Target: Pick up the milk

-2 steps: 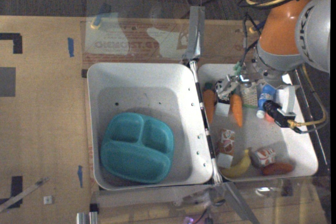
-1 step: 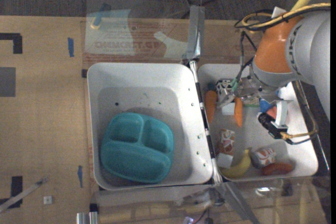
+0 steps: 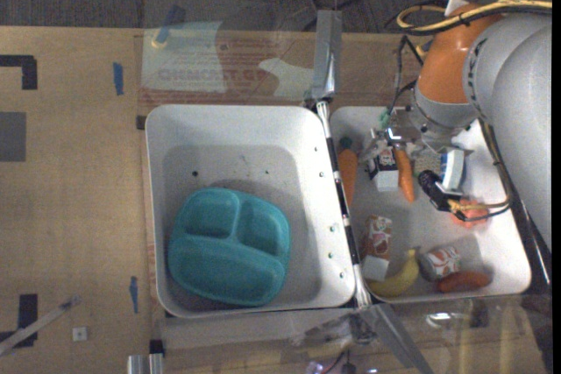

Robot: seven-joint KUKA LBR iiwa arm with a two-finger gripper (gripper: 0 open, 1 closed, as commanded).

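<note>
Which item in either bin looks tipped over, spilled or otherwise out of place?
Nothing looks spilled or damaged. In the right bin, the food items lie loosely scattered, with one small carton on its side beside the banana. The teal tray sits flat.

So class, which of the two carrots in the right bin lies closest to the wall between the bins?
The carrot lying along that dividing wall; the other carrot sits further right, under the arm.

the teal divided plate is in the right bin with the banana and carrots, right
Not quite. The camera view shows the teal divided plate alone in the left bin; the banana and carrots lie in the right bin.
</note>
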